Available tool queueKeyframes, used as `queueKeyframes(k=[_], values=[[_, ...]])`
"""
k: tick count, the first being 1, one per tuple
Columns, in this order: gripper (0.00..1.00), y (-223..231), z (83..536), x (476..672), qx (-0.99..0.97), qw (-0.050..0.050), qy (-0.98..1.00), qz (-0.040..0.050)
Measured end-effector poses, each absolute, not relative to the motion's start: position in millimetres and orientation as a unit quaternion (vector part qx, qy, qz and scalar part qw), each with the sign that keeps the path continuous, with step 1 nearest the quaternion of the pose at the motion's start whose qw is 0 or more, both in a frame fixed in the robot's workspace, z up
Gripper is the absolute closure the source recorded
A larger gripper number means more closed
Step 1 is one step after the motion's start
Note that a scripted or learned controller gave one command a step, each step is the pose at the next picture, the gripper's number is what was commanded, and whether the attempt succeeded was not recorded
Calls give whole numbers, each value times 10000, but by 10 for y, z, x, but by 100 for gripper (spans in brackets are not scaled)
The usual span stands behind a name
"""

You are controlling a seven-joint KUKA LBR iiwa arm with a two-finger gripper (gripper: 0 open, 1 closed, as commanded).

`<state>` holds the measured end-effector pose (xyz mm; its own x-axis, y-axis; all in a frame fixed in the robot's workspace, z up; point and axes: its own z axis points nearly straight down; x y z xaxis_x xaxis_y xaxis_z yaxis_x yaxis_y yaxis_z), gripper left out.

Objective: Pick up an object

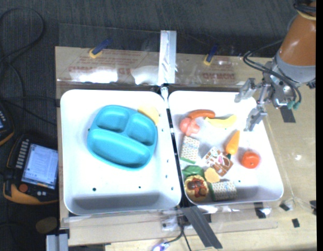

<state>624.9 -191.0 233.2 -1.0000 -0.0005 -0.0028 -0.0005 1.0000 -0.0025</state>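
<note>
Two shallow white bins, side by side. Left bin (72, 192): turquoise moulded plastic tray with three compartments (122, 136), upside or upright hard to tell, and a small yellow wedge-shaped toy (149, 113) touching its far right corner.

Right bin (274, 184): crowded with play food along its left half. Red plastic sausage (199, 114) and pinkish-red rounded piece (187, 125) at the far left, yellow banana-like piece (224, 121) just beside them, checkered white-and-green block (190, 149) below, then small orange plastic carrot (232, 141), round red tomato-like ball (250, 159), patterned brown-and-white piece (219, 161), dark round glossy item (196, 187) and checkered green block (223, 190) at the near edge.

Likely trouble: pieces lying touching or overlapping, so a closing grip could pinch two at once, or nudge one aside and close on nothing. Round tomato prone to rolling away under a finger; tapered carrot prone to slipping out. Descent near the right bin's far wall risks a finger striking the rim.

Far right: grey arm with orange band (299, 41) reaching in, wrist tilted down and leftward, two-finger gripper (251, 104) over the right bin's far right corner, near the banana-like piece and the carrot. Fingers spread apart, nothing between them.
</note>
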Motion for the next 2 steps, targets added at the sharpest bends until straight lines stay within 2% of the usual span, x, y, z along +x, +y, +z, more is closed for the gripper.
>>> queueKeyframes(k=[1, 2], values=[[0, -1643, 2091, 6343, 399, 10, 9992, -2], [0, -1564, 1030, 6051, 1056, 23, 9944, -16]])
